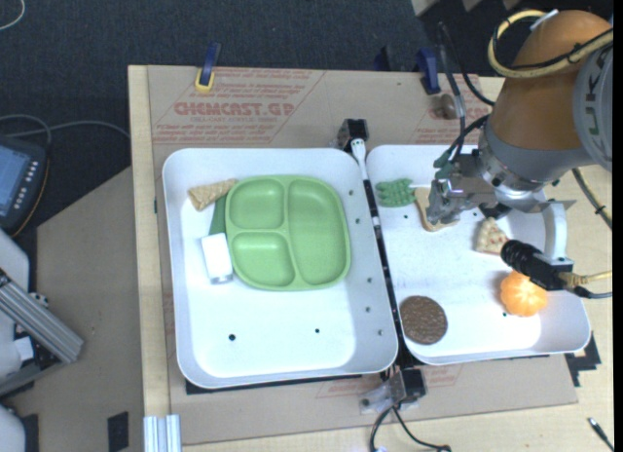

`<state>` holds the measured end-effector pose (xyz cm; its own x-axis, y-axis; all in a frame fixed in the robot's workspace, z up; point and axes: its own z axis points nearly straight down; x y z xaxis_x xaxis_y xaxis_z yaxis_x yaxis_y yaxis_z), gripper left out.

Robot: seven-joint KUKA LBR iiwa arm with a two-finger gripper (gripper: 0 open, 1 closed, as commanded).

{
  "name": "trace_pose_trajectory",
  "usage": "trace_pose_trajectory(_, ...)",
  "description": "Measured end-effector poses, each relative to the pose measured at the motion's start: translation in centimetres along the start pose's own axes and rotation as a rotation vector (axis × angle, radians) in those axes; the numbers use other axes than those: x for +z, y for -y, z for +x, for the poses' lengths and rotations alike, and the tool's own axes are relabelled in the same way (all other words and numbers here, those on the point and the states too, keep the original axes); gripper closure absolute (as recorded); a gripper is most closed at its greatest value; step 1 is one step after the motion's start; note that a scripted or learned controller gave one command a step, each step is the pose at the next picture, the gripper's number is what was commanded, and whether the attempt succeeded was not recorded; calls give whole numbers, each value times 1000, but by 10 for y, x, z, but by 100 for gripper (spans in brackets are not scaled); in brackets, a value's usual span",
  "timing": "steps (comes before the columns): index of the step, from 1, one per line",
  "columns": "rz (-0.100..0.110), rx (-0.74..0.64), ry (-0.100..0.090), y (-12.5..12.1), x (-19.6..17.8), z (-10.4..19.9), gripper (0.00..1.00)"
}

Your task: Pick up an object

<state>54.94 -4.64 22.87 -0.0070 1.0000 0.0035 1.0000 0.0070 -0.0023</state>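
- Two shallow white bins sit side by side on a bench: the left bin (pixel 195 323) fills the centre-left of the frame, the right bin (pixel 467 343) the centre-right.
- The grey arm (pixel 545 99), with its orange band, reaches in from the upper right and hangs over the right bin.
- A green divided plate (pixel 289 231) lies in the left bin, with a tan cracker-like piece (pixel 209 193) at its upper left and a white block (pixel 217 256) just beside its left edge.
- In the right bin: a brown round cookie (pixel 423 319) at the lower left, an orange fruit (pixel 523 295) at the right, a small green item (pixel 394 192) at the upper left, and a tan chunk (pixel 490 237).
- The gripper (pixel 440 208) points down at a pale tan piece (pixel 430 216) near the bin's upper left; whether it is grasping or released I cannot tell.
- To do this well, I judge it should straddle that piece squarely, close firmly, then lift straight up, clear of the green item nearby.
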Motion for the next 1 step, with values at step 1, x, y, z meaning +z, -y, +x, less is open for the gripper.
trace_pose_trajectory(1, 2, 1, 0, 30, 2, 55, 100)
